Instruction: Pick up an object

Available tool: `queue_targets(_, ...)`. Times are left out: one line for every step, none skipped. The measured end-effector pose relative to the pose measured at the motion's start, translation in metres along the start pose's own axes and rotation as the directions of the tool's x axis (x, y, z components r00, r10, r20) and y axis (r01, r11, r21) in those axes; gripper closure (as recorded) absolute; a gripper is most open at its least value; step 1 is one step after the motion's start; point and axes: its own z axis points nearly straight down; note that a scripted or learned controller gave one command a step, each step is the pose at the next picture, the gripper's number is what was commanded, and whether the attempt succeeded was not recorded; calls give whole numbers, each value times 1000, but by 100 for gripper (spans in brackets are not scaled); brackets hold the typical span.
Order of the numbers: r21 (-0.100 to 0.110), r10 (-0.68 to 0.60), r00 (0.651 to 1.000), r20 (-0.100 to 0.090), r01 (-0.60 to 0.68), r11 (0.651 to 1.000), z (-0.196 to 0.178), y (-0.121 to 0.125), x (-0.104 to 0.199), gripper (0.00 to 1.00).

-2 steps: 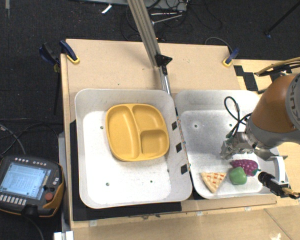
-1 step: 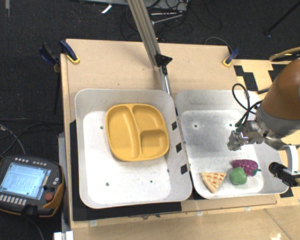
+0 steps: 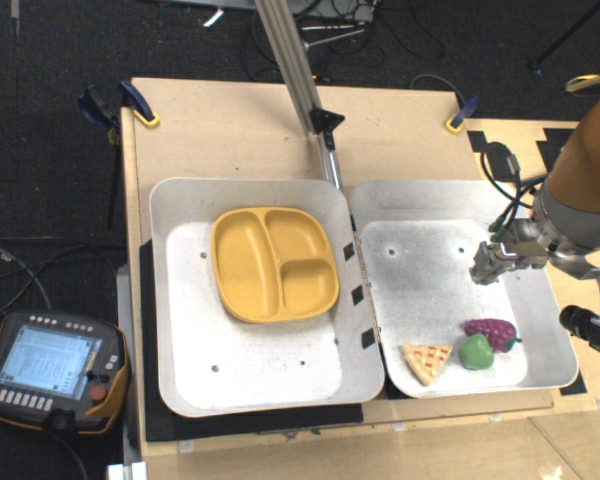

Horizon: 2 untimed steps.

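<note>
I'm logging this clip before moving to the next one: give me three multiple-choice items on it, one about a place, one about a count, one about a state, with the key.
1. Where does the yellow divided plate lie?
A. in the left bin
B. in the right bin
C. on the bare bench

2. How many toy foods lie in the right bin?
A. one
B. three
C. five

3. What is the gripper doing?
A. lifting the plate
B. pressing on the green toy
C. poised over bare bin floor, nothing under it

Key: 1 A, the plate sits in the left bin's middle. 2 B, a waffle-patterned wedge, a green round fruit and a purple grape bunch cluster at the near edge. 3 C, the gripper is above the bin floor, apart from the toys.
</note>
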Motion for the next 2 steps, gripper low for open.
queue_targets(7,-4,1000,-4,4,1000,-3,-11,49,100)
queue_targets(7,-5,1000,-4,5,1000,4,-9,97,100)
